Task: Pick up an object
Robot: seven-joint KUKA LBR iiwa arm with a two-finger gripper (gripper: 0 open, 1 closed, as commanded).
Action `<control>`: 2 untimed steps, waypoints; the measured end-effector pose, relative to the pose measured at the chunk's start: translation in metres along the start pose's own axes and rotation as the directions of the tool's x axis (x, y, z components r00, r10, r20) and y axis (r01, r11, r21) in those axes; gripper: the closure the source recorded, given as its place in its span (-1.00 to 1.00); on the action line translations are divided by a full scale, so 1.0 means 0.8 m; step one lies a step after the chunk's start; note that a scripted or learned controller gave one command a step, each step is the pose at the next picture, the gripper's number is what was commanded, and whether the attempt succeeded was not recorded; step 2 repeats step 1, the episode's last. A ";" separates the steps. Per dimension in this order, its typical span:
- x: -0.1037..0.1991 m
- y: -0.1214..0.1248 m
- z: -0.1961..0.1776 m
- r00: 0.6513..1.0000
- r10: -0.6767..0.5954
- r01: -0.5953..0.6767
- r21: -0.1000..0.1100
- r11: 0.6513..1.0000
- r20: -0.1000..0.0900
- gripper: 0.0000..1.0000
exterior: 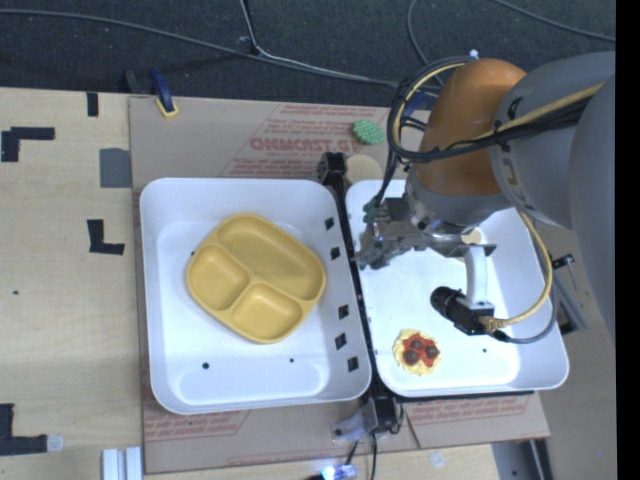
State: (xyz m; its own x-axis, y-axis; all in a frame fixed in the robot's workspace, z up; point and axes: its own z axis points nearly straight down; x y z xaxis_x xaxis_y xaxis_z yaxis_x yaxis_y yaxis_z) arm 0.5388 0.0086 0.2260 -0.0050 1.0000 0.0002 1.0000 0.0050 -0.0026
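Two shallow white bins sit side by side on a sheet of brown cardboard (250,143) that lies on a pale wooden bench (60,268), seen from above at a slant.

The left bin (165,368) holds a yellow divided plate (255,276) with three compartments, lying flat near the bin's centre and turned at an angle.

The right bin (540,368) holds a small round toy pizza (417,351), yellow with red and dark toppings, lying flat toward six o'clock of the bin, close to its near wall.

The grey arm with its orange band (470,118) enters from three o'clock and covers the bin's twelve o'clock half. The gripper (375,243) hangs over the bin's nine o'clock side, close to the wall shared with the left bin. It is a dark, blurred cluster of metal, and whether its fingers are spread or pressed together cannot be told. The toy pizza lies toward five o'clock of the gripper, well apart from it.

A black cylindrical fitting (458,310) on a white bracket hangs from the wrist, just toward one o'clock of the pizza.

A small green object (368,131) rests on the cardboard beyond the bins, at twelve o'clock.
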 end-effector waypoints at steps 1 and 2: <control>0.071 -0.006 0.014 1.000 -0.002 0.002 0.001 1.000 -0.001 1.00; 0.071 -0.006 0.014 1.000 -0.002 0.002 0.001 1.000 -0.001 1.00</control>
